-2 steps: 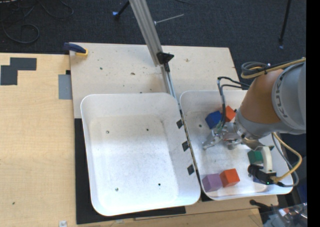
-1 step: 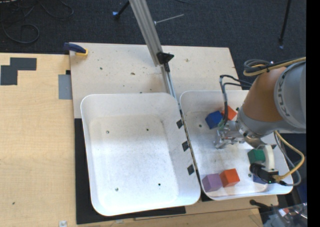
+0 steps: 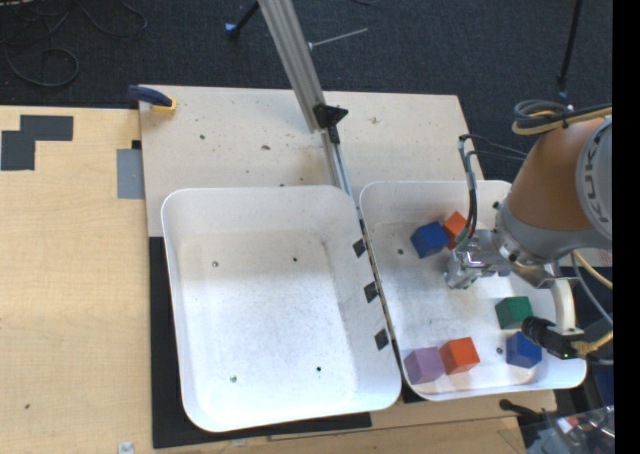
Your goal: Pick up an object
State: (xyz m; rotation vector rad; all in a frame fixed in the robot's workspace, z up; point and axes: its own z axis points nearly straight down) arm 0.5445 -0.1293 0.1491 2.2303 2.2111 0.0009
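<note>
Several small blocks lie in the right bin. A blue block and an orange block sit near its upper middle. A green block and another blue block lie at the right side. A purple block and an orange-red block rest by the front rim. My gripper hangs low over the bin floor, just below and right of the upper blue block and beside the orange one. Nothing shows between its fingers.
The left bin adjoins the right one, with black clips along the shared rim. A slanted aluminium bar rises behind the bins. Cables trail by the arm at the right. A small blue and yellow item lies at the bench's back left corner.
</note>
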